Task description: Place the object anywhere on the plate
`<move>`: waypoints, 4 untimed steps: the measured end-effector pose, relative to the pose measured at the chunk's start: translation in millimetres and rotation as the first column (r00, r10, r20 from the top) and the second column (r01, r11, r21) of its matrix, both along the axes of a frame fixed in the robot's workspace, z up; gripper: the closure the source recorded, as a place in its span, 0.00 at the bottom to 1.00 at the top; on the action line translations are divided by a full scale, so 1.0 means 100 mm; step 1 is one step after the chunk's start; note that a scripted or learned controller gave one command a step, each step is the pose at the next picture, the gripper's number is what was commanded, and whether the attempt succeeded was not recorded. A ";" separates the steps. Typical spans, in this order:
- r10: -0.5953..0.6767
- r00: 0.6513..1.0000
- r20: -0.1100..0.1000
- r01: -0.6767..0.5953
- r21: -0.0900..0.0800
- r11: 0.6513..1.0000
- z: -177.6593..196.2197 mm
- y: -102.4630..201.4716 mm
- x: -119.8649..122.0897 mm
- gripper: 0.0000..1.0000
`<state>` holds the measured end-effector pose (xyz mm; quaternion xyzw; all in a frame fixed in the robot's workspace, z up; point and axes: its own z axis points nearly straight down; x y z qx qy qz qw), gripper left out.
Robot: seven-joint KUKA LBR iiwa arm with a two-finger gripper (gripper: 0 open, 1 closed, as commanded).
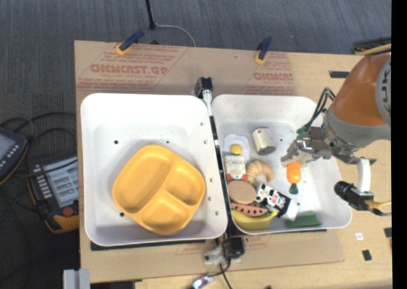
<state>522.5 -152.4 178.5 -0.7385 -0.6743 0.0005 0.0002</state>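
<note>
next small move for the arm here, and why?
Probably come straight down over the orange carrot-like toy and try to grasp it. The gripper sits in the right bin, just above and beside that toy, with nothing visibly held. The yellow plate in the left bin has no object on it yet, so a pick has to come first.

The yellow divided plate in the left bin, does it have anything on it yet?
Empty. The yellow divided plate shows three bare compartments; the toy food pieces all lie in the right white bin, near the gripper.
</note>
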 end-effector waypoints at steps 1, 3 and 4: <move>-0.359 0.933 0.000 0.359 -0.002 0.933 0.77 -0.32 0.14 1.00; -0.358 0.934 -0.002 0.358 -0.005 0.934 0.96 -0.31 0.15 1.00; -0.357 0.934 -0.003 0.357 -0.007 0.934 1.05 -0.32 0.15 1.00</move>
